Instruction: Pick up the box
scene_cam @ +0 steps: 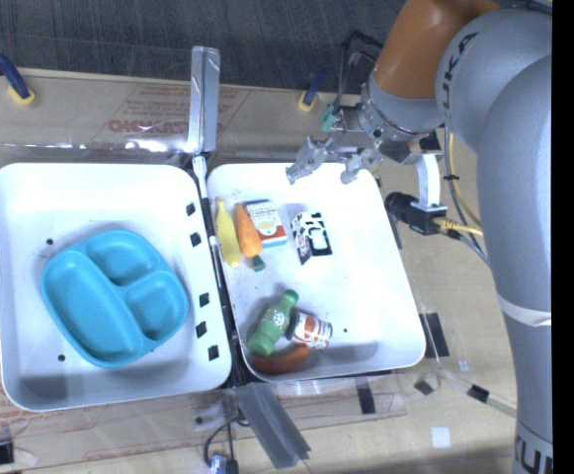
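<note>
A small orange and white box (266, 221) lies flat in the upper left part of the right bin (390, 265), next to a carrot (248, 233). A black and white carton (311, 235) lies just to its right. My gripper (325, 163) hangs above the bin's back rim, up and to the right of the box, with its two fingers spread open and nothing between them. The grey arm with its orange band comes in from the upper right.
A yellow banana (226, 233) lies by the right bin's left wall. A green bottle (273, 324), a small can (310, 331) and a sausage (283, 359) lie near its front. The left bin (10, 265) holds a blue divided plate (115, 295).
</note>
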Controlling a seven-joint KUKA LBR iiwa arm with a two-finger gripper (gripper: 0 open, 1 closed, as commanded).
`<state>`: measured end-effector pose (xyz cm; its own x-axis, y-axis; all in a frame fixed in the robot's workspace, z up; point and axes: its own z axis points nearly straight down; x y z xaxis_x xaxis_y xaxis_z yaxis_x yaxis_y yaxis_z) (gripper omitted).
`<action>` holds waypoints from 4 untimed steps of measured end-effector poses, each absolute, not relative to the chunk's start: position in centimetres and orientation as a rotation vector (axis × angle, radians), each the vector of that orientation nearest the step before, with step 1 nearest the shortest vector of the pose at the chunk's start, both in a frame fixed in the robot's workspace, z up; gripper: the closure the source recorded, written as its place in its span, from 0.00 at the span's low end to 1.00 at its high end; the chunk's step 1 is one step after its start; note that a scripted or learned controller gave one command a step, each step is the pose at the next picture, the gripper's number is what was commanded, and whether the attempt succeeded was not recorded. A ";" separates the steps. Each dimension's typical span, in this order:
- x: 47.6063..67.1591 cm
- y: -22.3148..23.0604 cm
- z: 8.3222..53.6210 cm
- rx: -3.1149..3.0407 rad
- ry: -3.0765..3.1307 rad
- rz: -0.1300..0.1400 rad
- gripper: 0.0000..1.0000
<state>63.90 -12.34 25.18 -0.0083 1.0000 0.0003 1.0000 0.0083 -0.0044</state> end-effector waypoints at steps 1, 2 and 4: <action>63.9 -10.3 14.6 -1.967 -2.445 0.004 0.00; 63.9 -11.7 9.5 -1.798 -2.575 0.000 0.00; 57.9 -20.6 38.1 -2.789 -1.441 0.005 0.00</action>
